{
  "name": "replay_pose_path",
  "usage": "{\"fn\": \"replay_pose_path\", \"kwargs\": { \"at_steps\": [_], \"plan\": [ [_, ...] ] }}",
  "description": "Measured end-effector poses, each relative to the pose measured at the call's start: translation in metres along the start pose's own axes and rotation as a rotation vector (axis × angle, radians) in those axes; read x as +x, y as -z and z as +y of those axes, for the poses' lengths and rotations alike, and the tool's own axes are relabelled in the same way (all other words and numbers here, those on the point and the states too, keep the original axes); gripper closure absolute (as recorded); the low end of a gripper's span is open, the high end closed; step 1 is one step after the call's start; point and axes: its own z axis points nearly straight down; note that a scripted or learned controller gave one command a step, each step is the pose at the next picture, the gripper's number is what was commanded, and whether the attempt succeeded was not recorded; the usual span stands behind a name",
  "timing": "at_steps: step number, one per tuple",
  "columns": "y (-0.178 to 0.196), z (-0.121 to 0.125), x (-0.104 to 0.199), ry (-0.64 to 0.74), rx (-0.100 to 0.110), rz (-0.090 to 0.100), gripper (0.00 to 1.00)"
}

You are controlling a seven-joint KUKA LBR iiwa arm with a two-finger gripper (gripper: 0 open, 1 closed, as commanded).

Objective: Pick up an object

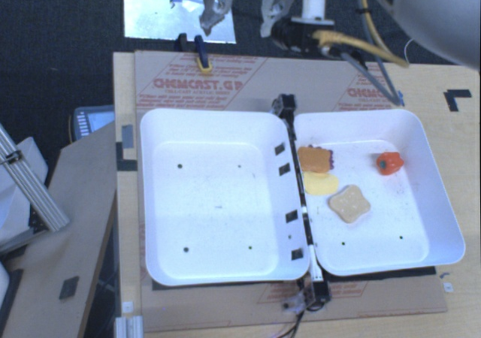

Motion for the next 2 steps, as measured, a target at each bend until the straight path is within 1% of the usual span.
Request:
{"fn": "replay_pose_path", "kwargs": {
  "at_steps": [1, 2],
  "plan": [
    [0.0117, 0.0001, 0.0004, 0.003, -0.003, 0.001, 1.0],
    [0.0112, 0.0, 0.0004, 0.003, -0.002, 0.001, 0.0]
  ]
}}
